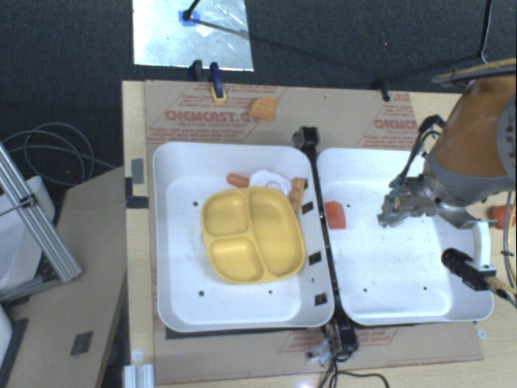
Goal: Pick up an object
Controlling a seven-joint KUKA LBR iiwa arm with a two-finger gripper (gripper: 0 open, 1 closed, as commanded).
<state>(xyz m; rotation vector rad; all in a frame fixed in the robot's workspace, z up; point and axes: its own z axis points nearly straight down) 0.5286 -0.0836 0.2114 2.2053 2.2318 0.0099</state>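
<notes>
A cardboard-covered bench [266, 103] takes up the middle of the frame, printed with red lettering along its upper edge, and on it two shallow white bins sit side by side, touching along a dark seam near the centre. The left bin [178, 297] is the fuller one: a yellow divided plate [252, 237] with three compartments lies tilted across its middle, covering most of its floor. The right bin [404, 297] has mostly bare floor. The grey arm [477, 136], with its orange band, comes in from the upper right of the frame and bends down over the right bin's upper half. A shiny square sheet [192, 23] lies on the dark carpet at the upper left, above the bench. The gripper [391, 215] hangs low over the right bin, just right of centre frame; whether its tips are spread or pressed together cannot be made out, and nothing shows between them. A small orange-red block [334, 215] rests on the right bin's floor by its left wall, near the gripper but apart from it, to its left. In the left bin, above the plate's top rim, lie a small orange sausage-shaped piece [237, 180], a white object [268, 181] partly hidden by the plate, and a little tan wooden piece [297, 192] by the right wall. A tan block [262, 108] sits on the cardboard above the left bin.
</notes>
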